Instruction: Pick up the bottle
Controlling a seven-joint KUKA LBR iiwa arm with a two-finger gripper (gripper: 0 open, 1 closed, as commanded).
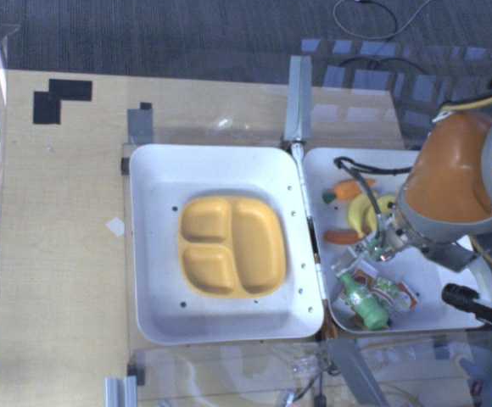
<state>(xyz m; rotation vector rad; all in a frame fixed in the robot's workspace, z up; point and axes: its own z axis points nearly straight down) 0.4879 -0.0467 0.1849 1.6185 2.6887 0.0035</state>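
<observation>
**Listener:** Where is the bottle, and what lies around it?

**Operator:** From my remote seat I look down at a slant on a pale wooden bench [59, 227] bearing two shallow white plastic bins side by side. The left bin [157, 227] holds a yellow three-compartment plastic tray [232, 246], sitting flat near its centre. The right bin [318, 172] holds the clutter. The small clear plastic bottle with a green cap and a printed label [366, 298] lies on its side at about six o'clock in that bin, near the front wall, cap end towards five o'clock. I judge it lies flat because it was dropped in loose among the other pieces. At about eleven o'clock from it sit an orange toy carrot [346, 191], a yellow banana-shaped toy [363, 214] and a red sausage-shaped toy [341, 236], well apart from the bottle.

**Listener:** And the arm?

**Operator:** The grey arm with the orange band [450, 176] reaches in from three o'clock, wrist bent downward over the right bin. The pincer [380, 249] points down, at twelve o'clock from the bottle and near it. I cannot tell its state; the wrist hides too much. Nothing is visibly held, so the pick is not yet made.
</observation>
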